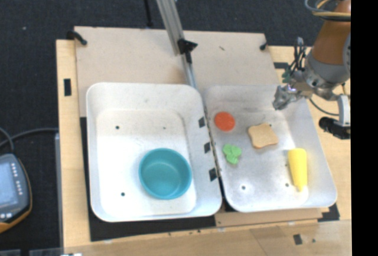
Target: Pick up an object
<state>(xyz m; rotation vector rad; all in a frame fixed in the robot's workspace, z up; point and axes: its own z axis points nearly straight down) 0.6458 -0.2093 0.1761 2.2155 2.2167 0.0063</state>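
Note:
The right bin (pixel 260 196) holds several items: a round orange-red piece (pixel 224 121), a tan slice of toast (pixel 263 135), a small green lump (pixel 231 154) and a yellow corn cob (pixel 297 168). A teal bowl (pixel 165 173) sits in the left bin (pixel 118 131). My gripper (pixel 284 96) hangs over the right bin's far right corner, above and to the right of the toast. Nothing shows between its fingertips.
A slanted metal pole (pixel 168 13) rises behind the bins, near the divide between them. Bare brown board (pixel 136 54) lies behind the bins. A handheld pendant (pixel 12 187) rests at the left edge.

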